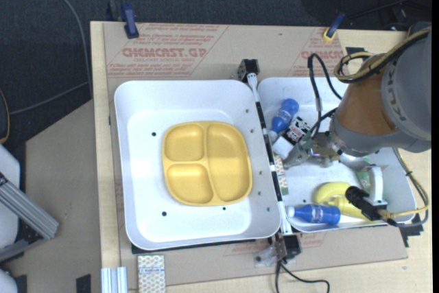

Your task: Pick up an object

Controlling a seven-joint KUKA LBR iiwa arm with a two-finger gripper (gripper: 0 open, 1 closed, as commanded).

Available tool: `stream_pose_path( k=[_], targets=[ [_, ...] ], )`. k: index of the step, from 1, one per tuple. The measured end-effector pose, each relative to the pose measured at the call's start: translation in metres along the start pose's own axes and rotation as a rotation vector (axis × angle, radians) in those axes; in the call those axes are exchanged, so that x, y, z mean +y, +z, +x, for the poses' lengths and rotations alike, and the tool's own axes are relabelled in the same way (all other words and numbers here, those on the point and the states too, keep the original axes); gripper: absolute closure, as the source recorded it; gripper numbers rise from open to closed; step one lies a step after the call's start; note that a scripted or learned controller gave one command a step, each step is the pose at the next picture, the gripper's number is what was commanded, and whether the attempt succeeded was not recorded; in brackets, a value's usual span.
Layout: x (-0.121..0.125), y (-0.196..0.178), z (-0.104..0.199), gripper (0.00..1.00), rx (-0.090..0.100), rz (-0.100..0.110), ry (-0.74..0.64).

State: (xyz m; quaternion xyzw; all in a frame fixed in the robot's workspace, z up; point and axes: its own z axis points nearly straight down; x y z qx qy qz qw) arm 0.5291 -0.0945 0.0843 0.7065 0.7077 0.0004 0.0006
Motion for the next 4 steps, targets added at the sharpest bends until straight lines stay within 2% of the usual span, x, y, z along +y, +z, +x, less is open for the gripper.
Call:
stream_pose_path(
  k=[1, 2, 3, 4],
  targets=[
    [0.063, -0.001, -0.037, 0.0, 0.0, 0.001, 0.001],
    [0.115, 0.0, 0.001, 0.0, 0.001, 0.006, 0.002],
    [0.128, 0.005, -0.015, 0.0, 0.013, 0.05, 0.004],
    [0.129, 0.005, -0.071, 0.0, 0.008, 0.04, 0.009]
  ],
)
